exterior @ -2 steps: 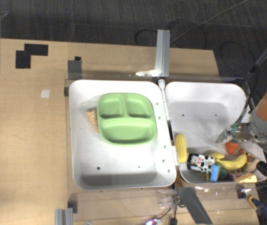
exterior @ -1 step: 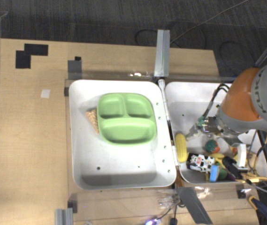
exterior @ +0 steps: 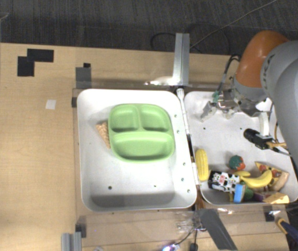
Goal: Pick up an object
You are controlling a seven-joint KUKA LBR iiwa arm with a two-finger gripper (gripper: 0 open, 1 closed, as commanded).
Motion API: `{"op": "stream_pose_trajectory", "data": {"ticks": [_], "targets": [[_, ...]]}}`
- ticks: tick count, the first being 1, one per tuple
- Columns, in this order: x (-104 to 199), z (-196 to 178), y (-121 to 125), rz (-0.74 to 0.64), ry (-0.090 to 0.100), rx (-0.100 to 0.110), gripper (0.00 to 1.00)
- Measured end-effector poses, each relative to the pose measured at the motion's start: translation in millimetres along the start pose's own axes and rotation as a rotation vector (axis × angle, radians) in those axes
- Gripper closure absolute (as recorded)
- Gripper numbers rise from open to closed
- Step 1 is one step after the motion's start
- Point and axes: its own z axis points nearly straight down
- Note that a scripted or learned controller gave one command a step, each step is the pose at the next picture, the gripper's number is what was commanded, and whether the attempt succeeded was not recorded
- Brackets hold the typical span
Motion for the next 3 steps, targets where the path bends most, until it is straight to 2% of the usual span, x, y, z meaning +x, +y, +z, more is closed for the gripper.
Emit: {"op": "stream_pose_trajectory", "data": {"ticks": [1, 2, 3], "targets": [[-50, -3, -73, -0.006, -0.004, -0.002, 0.0], [-45, -5, -135, -0.001, -0.001, 0.0, 0.0], [-45, -5, -135, -0.001, -0.001, -0.001, 0.0]]}}
